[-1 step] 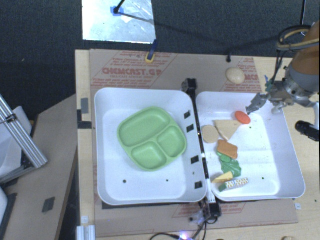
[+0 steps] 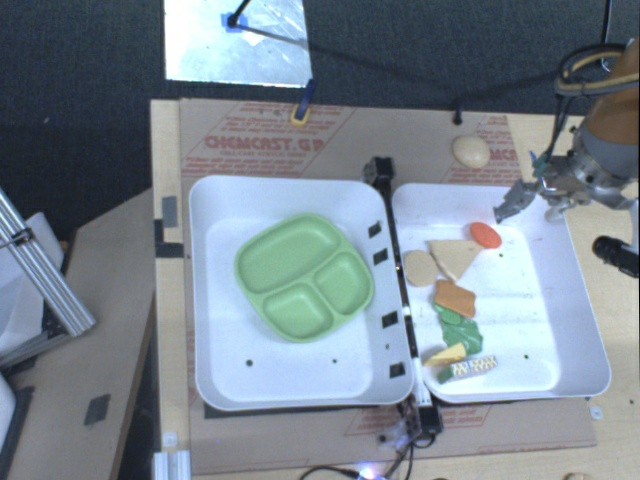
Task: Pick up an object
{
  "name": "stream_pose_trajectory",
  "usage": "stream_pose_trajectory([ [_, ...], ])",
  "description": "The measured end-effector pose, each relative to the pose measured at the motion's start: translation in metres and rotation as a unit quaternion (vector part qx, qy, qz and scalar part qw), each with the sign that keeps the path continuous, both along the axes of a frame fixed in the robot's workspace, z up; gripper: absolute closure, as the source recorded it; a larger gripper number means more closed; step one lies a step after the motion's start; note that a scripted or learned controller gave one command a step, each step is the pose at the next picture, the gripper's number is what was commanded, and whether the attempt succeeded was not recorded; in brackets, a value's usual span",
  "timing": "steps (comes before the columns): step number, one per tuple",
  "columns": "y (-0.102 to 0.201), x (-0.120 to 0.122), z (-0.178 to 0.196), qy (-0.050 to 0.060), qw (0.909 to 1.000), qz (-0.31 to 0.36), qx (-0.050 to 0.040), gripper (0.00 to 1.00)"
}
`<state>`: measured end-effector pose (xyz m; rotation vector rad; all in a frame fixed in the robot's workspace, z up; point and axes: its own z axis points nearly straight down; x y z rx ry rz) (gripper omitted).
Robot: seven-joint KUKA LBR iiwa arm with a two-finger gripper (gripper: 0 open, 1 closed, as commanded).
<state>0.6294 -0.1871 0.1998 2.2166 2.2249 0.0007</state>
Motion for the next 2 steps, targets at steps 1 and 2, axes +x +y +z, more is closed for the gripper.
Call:
stream_pose_trajectory([
  [1,-0.003,-0.003,-0.040,-0.001,1.0000,-0.001,-0.0006,0.00],
  [2,-0.010,0.005,-0.094,0.000,1.0000,-0.001,-0.0004,0.00],
])
